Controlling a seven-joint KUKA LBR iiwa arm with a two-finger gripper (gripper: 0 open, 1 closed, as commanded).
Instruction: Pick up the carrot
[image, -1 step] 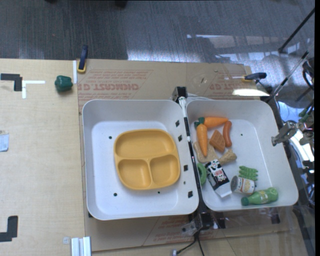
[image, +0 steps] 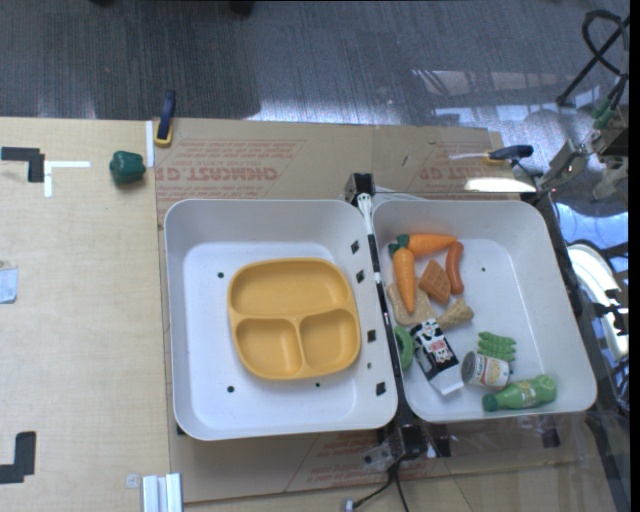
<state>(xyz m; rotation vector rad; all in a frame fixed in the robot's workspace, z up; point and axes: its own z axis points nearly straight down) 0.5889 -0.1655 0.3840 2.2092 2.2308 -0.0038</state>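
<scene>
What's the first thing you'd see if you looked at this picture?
The big yellow tray with three sections jumps out first, sitting in the left white bin. Next comes the jumble of toy food in the right white bin: two orange carrots near its top left corner, and a green bottle lying along its near edge.

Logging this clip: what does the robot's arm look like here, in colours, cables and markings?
There is little to go on. At the upper right edge the arm appears as pale grey, angular hardware, partly washed out by glare. Black cables loop above it. Any markings are too blurred to read.
</scene>
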